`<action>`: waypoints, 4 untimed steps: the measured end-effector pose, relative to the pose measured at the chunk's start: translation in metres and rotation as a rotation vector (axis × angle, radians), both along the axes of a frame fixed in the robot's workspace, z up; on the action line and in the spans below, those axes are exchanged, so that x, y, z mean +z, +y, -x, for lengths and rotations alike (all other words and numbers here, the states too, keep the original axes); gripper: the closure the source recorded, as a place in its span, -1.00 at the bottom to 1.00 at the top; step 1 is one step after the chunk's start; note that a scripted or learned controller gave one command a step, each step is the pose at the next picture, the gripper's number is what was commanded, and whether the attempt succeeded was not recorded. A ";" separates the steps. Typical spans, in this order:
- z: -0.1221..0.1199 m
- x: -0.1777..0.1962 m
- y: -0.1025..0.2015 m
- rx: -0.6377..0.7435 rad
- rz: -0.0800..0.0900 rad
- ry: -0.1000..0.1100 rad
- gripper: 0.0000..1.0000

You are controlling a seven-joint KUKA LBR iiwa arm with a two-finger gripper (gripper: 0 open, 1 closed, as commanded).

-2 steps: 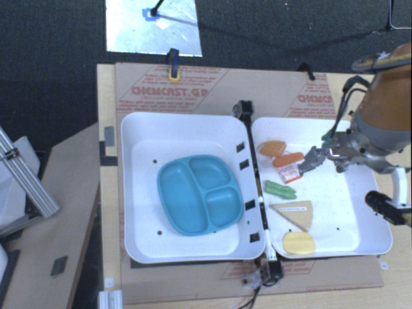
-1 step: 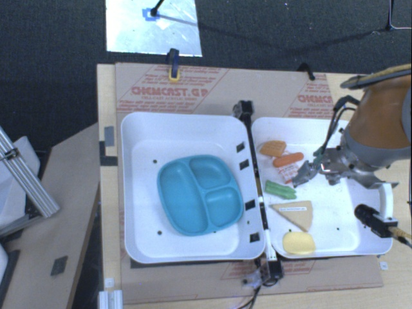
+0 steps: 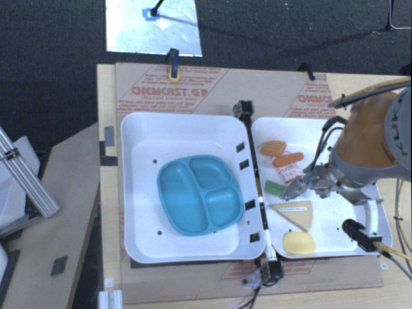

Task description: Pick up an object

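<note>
Green strip (image 3: 274, 187) in right bin (image 3: 386, 234) lies just beside gripper (image 3: 297, 189), grasp approach underway; claw state unreadable; next move needs descent squarely over it.

The arm (image 3: 370, 134) reaches in from the right, wrist bent low, jaws pointing left.

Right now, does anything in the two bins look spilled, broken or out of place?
Nothing stands out. The blue divided plate lies flat in the left bin. In the right bin, the toy foods lie loose and apart: an orange piece, a green strip, a cheese wedge and a yellow piece. The gripper hovers among them.
</note>
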State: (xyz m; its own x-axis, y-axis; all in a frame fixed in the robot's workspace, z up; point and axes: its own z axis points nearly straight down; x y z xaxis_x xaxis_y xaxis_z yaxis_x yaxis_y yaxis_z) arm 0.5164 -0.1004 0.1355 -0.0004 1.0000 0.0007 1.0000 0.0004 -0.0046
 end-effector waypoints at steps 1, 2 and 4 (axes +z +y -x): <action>0.000 -0.052 0.000 0.000 0.000 -0.002 -1.00; -0.001 -0.039 0.000 0.001 0.001 -0.007 1.00; -0.001 0.073 0.007 0.005 0.002 -0.013 1.00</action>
